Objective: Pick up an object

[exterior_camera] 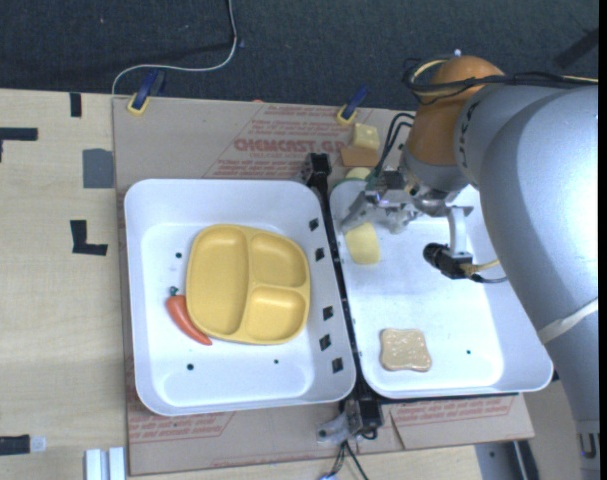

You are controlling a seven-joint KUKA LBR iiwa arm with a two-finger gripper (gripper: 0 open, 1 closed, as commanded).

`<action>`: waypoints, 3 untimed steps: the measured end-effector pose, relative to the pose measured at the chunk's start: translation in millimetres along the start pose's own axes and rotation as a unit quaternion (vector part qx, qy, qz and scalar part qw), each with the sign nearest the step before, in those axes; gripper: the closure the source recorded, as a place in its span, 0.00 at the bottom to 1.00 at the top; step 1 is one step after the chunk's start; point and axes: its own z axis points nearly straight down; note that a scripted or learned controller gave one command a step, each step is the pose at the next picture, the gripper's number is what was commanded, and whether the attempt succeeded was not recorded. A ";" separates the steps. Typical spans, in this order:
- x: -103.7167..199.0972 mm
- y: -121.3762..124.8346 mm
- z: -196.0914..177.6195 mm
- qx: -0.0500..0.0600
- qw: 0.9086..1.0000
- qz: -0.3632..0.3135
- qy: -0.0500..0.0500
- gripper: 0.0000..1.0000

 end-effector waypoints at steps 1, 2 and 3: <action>-2.4 0.1 0.5 0.000 1.000 0.000 0.002 0.00; -1.6 1.1 -10.5 -0.002 1.000 -0.001 0.002 1.00; -1.8 0.9 -10.2 -0.001 1.000 -0.001 0.001 0.00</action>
